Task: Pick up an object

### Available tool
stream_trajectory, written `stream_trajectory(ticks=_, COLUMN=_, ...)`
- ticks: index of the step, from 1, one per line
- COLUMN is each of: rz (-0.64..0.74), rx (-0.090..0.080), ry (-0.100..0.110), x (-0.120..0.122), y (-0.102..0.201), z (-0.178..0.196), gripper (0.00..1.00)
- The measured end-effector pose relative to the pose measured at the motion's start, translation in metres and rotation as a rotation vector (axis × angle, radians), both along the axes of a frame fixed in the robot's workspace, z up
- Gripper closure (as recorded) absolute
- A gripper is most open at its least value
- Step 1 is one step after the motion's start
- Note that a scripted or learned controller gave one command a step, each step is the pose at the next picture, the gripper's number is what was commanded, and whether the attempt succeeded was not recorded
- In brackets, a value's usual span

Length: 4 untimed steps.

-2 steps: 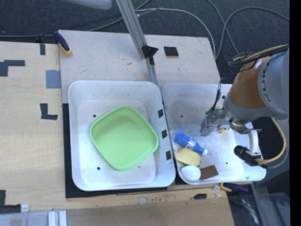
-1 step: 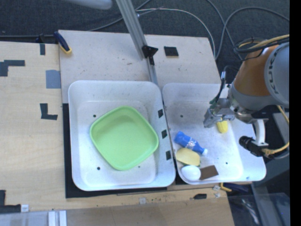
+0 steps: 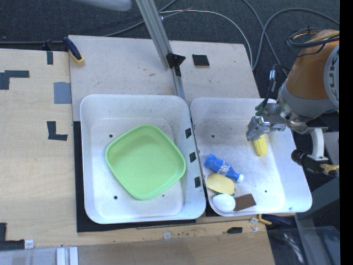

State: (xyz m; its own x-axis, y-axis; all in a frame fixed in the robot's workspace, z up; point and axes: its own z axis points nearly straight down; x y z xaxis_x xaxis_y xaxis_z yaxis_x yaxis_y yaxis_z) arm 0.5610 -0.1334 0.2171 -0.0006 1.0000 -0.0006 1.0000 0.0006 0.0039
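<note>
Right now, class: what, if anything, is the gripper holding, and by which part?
It cannot be told. The gripper sits at the top end of a yellow object in the right bin, but no grasp shows.

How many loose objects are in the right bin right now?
5. A yellow corn-shaped piece sits just under the gripper; the blue bottle, yellow piece, white egg-shaped object and brown block cluster at the right bin's near-left corner. Others may hide beneath the arm.
</note>
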Motion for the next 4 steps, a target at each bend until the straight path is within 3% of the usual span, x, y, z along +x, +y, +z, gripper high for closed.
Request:
stream_trajectory(ticks=1, rz=0.003, rx=0.002, ry=0.005, x=0.005, y=0.048, z=-0.008, gripper=1.00)
stream_trajectory(ticks=2, rz=0.005, rx=0.002, ry=0.004, x=0.010, y=0.109, z=0.001, gripper=1.00)
stream_trajectory(ticks=4, rz=0.004, rx=0.002, ry=0.004, x=0.028, y=0.203, z=0.014, gripper=1.00)
